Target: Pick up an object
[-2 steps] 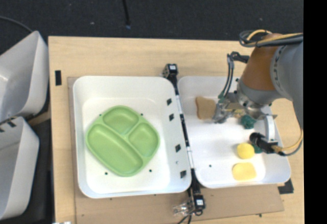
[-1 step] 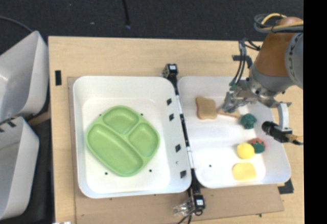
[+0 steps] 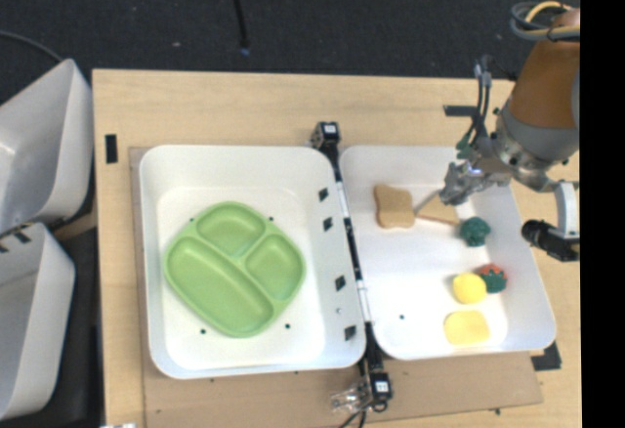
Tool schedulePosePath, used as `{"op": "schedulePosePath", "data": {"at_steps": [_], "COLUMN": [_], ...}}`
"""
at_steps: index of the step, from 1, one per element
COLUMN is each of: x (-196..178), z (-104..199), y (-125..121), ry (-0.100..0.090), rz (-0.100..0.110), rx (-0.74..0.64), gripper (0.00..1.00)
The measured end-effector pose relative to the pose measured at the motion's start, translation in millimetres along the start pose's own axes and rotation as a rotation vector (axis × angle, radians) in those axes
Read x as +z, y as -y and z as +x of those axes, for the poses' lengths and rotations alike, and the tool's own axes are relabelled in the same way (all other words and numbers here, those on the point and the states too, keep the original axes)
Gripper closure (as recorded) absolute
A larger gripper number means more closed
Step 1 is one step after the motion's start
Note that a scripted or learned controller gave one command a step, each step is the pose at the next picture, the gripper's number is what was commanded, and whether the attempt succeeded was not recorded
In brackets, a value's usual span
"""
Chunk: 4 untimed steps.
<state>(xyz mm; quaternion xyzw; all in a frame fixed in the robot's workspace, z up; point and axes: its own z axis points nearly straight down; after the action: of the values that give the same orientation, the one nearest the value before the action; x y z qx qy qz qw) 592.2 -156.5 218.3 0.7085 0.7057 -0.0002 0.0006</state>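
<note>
In the right bin (image 3: 410, 319) lie a tan toast-shaped piece (image 3: 395, 207), a tan wedge (image 3: 437, 213), a dark green broccoli-like piece (image 3: 475, 231), a yellow lemon-like piece (image 3: 469, 288) with a small red and green piece (image 3: 494, 277) beside it, and a flat yellow piece (image 3: 466, 326). My gripper (image 3: 459, 181) hangs over the upper right of this bin, just above the tan wedge's far end. The arm with its orange band (image 3: 543, 89) comes in from the right.
The left bin (image 3: 161, 338) holds a green divided plate (image 3: 233, 267). A black clip (image 3: 324, 134) sits where the bins meet at the back. White objects (image 3: 39, 152) stand at the left off the bench.
</note>
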Motion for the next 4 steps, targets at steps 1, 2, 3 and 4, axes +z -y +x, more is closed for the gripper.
{"op": "schedulePosePath", "data": {"at_steps": [1, 2, 3, 4], "x": [-12.4, -19.7, -13.8, -21.6], "z": [-1.4, 53.4, 94.1, 142.8], "y": [-1.1, -19.2, -37.7, -56.8], "ry": [-0.001, -0.002, -0.001, -0.002], "rz": [0.003, 0.004, 0.004, 0.003], "rx": [-0.002, -0.011, -0.01, -0.011], "gripper": [1.0, 1.0, 1.0, 1.0]}}
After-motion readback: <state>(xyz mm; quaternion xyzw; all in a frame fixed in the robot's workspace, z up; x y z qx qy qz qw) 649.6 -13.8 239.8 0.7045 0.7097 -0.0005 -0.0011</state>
